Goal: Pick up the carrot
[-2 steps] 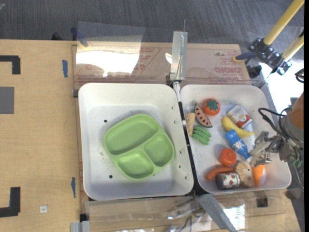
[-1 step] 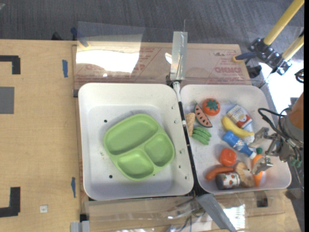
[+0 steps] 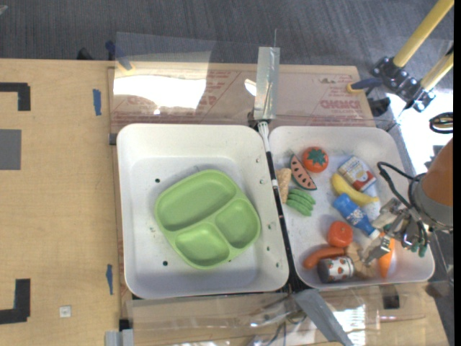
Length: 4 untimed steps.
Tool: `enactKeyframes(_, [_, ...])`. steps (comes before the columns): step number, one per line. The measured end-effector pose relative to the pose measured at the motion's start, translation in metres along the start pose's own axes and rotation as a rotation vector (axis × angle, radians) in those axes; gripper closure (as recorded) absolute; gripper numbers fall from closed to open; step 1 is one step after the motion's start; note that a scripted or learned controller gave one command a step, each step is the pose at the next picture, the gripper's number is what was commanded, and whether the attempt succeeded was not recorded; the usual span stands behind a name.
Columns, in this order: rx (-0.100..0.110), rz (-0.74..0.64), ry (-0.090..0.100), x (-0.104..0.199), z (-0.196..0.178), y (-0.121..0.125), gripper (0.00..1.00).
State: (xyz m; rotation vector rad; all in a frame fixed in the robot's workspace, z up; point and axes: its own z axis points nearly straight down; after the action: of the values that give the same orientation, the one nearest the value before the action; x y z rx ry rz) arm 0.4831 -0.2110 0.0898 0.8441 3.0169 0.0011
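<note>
The carrot (image 3: 387, 260) is a small orange piece near the front right corner of the right bin (image 3: 403, 150). My gripper (image 3: 383, 231) hangs low over that corner, coming in from the right. Its metal fingers are spread apart, so it is open, with one fingertip (image 3: 375, 250) just left of the carrot's top. I see nothing between the fingers. The gripper's body hides part of the carrot.
Packed around it are a blue bottle (image 3: 355, 213), an orange-red pepper (image 3: 340, 233), a red sausage (image 3: 324, 255), a small can (image 3: 337, 268) and a banana (image 3: 353, 191). A tomato (image 3: 315, 158), a watermelon slice (image 3: 302, 173) and pea pods (image 3: 301, 202) sit farther back. The left bin (image 3: 137, 193) holds a green divided plate (image 3: 207, 218).
</note>
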Motion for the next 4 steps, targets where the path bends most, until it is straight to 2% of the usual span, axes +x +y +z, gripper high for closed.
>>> enactKeyframes(1, [-0.002, -0.002, -0.017, -0.005, -0.013, 0.002, 1.00])
enactKeyframes(2, [-0.001, -0.002, -0.015, -0.004, -0.012, 0.002, 0.00])
enactKeyframes(3, [-0.005, 0.052, -0.007, 0.045, -0.001, 0.088, 0.00])
enactKeyframes(4, [0.000, 0.087, -0.008, 0.014, -0.124, 0.024, 0.00])
